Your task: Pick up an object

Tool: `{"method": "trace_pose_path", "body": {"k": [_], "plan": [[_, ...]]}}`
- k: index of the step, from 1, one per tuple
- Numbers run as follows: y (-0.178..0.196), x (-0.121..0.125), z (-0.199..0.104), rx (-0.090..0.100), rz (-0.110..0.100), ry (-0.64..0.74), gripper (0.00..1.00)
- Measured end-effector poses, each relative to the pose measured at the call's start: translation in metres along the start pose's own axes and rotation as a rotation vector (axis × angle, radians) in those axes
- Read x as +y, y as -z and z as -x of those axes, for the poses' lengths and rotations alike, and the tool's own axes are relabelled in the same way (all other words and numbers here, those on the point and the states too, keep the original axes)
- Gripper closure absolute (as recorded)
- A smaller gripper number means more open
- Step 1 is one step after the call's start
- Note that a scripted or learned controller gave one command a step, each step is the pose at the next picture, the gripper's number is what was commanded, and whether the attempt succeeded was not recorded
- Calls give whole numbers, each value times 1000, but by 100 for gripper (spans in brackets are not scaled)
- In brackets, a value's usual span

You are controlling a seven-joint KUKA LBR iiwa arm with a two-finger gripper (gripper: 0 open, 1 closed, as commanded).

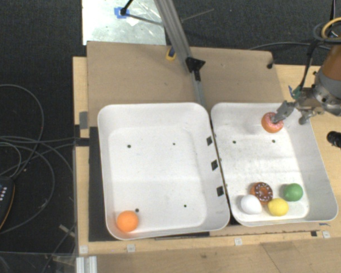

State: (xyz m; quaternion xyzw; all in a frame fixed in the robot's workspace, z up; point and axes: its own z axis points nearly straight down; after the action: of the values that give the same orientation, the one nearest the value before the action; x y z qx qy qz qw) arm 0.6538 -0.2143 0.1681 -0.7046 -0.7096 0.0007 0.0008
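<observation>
The pink-orange ball (272, 123) lies near the far rim of the right bin (307, 152), on a tan bench (136, 73) ringed by dark carpet (28, 67) with loose cables (17, 147). The jaws (283, 114) sit right at the ball, touching its upper right side; whether they grip it or how far they are open I cannot tell. The ball looks round and pinkish orange, slightly blurred. An orange ball (127, 221) rests in the left bin (159, 129).

Two bins sit side by side on the bench (159, 73). The left bin (153, 115) holds one ball (127, 221) in its near-left corner. The right bin (312, 169) holds a round thing (271, 123) near its far edge and a ring (263, 191) with three balls (278, 207) clustered along its near edge
</observation>
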Motion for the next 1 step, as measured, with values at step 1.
{"method": "trace_pose_path", "body": {"k": [1], "plan": [[-41, 2, -1, 0, 1, 0, 0]]}}
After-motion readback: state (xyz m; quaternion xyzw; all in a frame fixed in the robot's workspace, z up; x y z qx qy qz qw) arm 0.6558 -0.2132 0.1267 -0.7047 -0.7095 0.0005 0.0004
